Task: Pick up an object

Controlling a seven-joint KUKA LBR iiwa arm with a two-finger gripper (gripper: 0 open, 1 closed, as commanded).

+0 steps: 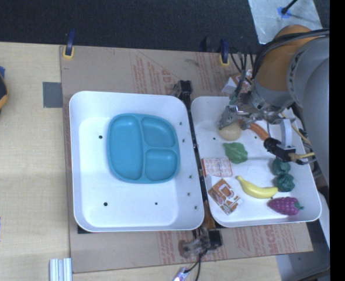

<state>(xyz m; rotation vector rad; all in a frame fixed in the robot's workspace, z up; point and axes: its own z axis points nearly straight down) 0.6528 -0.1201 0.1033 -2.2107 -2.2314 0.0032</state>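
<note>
Nearest me, at the front of the right bin (253, 168), I see a bunch of purple toy grapes (285, 205), with a yellow banana (256, 188) just behind it. A printed packet (225, 195) sits to their left by the bin's inner wall, and a second, paler packet (218, 167) lies just behind it. Two dark green pieces (282, 174) are stacked close together toward the arm's side, and a flat green leaf (236, 152) lies near the middle.

Further back, the hand (234, 117) is low in the far part of this bin, right over a beige rounded piece (230, 133). From my seat the hand's tip overlaps the top of that piece, and I cannot say whether they touch or whether anything is gripped. I also cannot tell whether the hand is open or closed at this angle. An orange carrot (258, 131) lies just beside the beige piece, on the arm's side.

Across in the left bin (90, 157), a blue divided plate (143, 148) rests flat near the centre. Both bins stand side by side on the table (20, 174).
</note>
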